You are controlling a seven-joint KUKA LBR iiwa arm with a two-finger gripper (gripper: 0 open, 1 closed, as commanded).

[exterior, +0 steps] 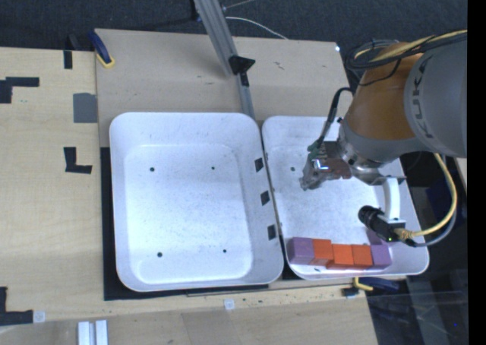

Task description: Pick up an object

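Observation:
A row of blocks lies along the near wall of the right bin (343,218): a purple block (302,250) at the left, orange blocks (342,254) in the middle and a purple block (382,254) at the right end. My gripper (314,172) hangs over the middle of the right bin, well behind the blocks and apart from them. The arm's grey and orange wrist covers the bin's far right part. Nothing shows between the fingers.
The left bin (186,199) stands beside the right one, their walls touching at the centre. A slanted metal post (216,20) rises behind the bins. A black cable connector (377,222) hangs off the wrist above the blocks' right end.

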